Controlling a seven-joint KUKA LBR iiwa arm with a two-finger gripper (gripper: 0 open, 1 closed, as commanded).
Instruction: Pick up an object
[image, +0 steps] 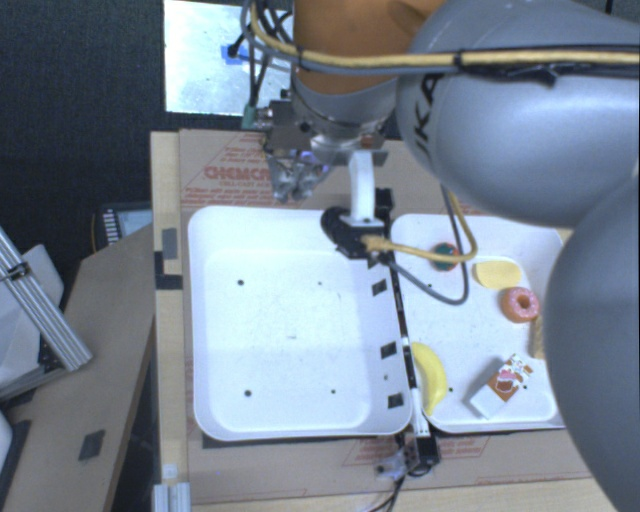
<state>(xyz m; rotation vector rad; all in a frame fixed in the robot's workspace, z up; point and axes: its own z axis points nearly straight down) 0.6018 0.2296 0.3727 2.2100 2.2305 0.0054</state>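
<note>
My gripper (294, 178) hangs above the far edge of the left white bin (203, 330), over the cardboard behind it. I see nothing held under it. The loose objects lie in the right bin (548, 240): a yellow banana (432, 375) near the divider, a pink donut (519, 303), a pale yellow flat piece (497, 271), a small red and green item (445, 250) partly behind the yellow cable, and a small white and red box (505, 383) near the front. The grey arm hides the right bin's far right part.
Both bins rest on a cardboard sheet (225, 165) with red print. A metal rail (40, 310) slants at the left, beside the bench. The arm's large grey body fills the upper right.
</note>
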